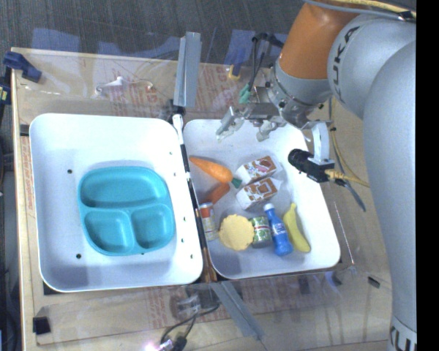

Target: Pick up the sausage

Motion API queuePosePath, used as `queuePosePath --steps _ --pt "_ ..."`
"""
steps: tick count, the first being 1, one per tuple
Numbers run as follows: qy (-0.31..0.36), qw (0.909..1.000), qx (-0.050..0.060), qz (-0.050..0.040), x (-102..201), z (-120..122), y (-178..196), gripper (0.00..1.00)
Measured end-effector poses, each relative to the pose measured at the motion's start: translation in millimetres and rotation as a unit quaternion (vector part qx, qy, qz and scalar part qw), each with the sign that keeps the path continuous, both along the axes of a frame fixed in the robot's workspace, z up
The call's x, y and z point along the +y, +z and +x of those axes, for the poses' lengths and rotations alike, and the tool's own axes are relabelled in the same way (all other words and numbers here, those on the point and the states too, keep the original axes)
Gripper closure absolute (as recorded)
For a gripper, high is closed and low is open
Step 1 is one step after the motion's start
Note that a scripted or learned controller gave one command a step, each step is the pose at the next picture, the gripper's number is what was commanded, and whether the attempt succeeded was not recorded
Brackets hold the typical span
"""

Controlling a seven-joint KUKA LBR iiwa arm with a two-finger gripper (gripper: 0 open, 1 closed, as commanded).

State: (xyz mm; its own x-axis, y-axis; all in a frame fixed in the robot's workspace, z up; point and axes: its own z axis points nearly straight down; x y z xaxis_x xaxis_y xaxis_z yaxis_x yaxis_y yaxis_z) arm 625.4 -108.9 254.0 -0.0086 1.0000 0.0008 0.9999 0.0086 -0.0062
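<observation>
Hovering beyond the carrot (211, 170), over the far end of the right bin (329, 221): the gripper (246, 129), fingers spread wide, nothing between them. Hung from the grey arm (366, 72) with its orange band, well to the right of the carrot.

Lying just on the near side of the carrot, close enough that a gap cannot be made out: the sausage (218, 192), short, reddish and slanted. Placed so that the carrot sits between sausage and gripper, the gripper well apart from the sausage and raised above it.

Just right of the carrot: two small cartons (259, 180), side by side. Nearer than the carrot, past the sausage: a yellow round piece (236, 232), a small can (260, 231), a blue bottle (279, 230) and a banana (298, 229), all in a loose row. Near the carrot's left tip, against the bin wall: another small can (205, 213).

Far left of the carrot, in the left bin (51, 134): a teal divided tray (126, 209), lying flat.
</observation>
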Motion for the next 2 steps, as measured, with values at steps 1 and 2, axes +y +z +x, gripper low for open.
queuePosePath --steps 1,2 --pt "0.022 0.9996 -0.014 -0.0064 8.0 -13.8 -140.0 0.00" --pt "0.124 0.9921 -0.015 -0.0033 -15.9 -46.5 -149.9 0.00"
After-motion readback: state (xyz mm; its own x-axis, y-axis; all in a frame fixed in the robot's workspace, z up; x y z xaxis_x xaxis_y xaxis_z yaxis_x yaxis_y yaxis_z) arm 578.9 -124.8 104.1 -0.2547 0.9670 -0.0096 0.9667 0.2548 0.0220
